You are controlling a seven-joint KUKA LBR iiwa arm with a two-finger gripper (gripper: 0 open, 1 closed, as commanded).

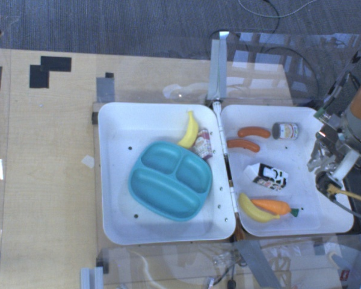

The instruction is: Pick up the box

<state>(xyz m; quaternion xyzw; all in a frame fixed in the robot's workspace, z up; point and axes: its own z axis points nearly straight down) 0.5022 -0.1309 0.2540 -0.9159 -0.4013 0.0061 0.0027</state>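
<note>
My gripper (325,161) hovers at the right bin's (307,224) right edge, apart from the small carton box (268,176); its grip state I cannot tell.

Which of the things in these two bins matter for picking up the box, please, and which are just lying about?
For the job:
box, white with black print, in the right bin
gripper, at that bin's right edge

Lying about:
left bin: blue tray, banana, small packet
right bin: two sausages, can, second banana, carrot
</note>
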